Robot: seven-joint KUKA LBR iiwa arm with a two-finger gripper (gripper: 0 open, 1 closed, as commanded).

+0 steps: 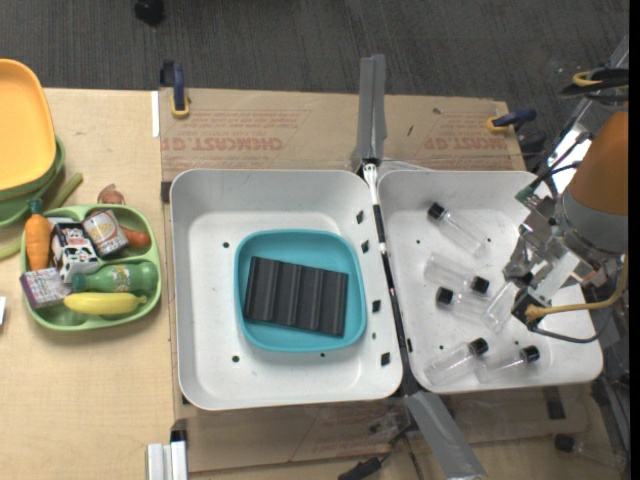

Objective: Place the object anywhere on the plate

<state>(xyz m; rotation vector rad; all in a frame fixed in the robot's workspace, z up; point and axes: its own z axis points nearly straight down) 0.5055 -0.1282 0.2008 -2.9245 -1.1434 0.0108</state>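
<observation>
Teal plate (300,242) in the left bin (200,268) carried a black ridged block (297,295); over the vials (455,224), we couldn't tell whether the gripper (525,288) gripped anything.

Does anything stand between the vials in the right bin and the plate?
Only the bins' adjoining walls. However, a black ridged block covers much of the plate, leaving its margins bare.

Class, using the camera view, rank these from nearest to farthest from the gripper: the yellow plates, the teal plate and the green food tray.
1. Teal plate, in the left bin, nearest the gripper at the right.
2. Green food tray, further left, outside that bin.
3. Yellow plates, at the far left edge, farthest.
</observation>
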